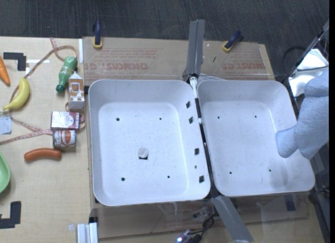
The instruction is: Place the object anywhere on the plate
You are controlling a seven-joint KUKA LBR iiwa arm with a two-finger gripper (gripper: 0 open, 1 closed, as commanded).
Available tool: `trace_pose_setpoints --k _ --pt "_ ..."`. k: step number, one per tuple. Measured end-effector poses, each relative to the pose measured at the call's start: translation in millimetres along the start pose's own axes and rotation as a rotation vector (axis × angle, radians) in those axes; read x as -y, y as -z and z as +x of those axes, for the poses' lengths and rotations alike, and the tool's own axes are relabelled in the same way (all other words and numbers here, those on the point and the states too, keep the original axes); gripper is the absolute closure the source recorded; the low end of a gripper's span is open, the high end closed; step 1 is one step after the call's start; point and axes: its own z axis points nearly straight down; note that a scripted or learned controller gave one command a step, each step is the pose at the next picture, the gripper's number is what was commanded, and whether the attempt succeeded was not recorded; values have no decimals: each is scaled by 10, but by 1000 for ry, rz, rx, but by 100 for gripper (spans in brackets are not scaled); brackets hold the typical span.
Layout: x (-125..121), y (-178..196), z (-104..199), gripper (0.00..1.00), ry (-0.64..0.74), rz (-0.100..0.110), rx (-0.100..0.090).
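Two shallow white bins sit side by side. A small round grey object (143, 154) lies alone on the floor of the left bin (104, 132), near its front middle. Over the right bin (246, 179), at its right edge, hangs the arm's blurred pale wrist (306, 126); whether it grips anything cannot be told. Toy foods, including a banana (18, 95), lie on the bench farther left.

Both bins (104, 184) — smooth white plastic — sit on matt brown cardboard (146, 58).
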Motion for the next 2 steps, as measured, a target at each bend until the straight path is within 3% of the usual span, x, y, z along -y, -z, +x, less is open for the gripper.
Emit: trace_pose_setpoints --k 1,2 --pt "-60 4 23 100 108 -1 1" --pt "-116 2 2 100 65 -1 0"
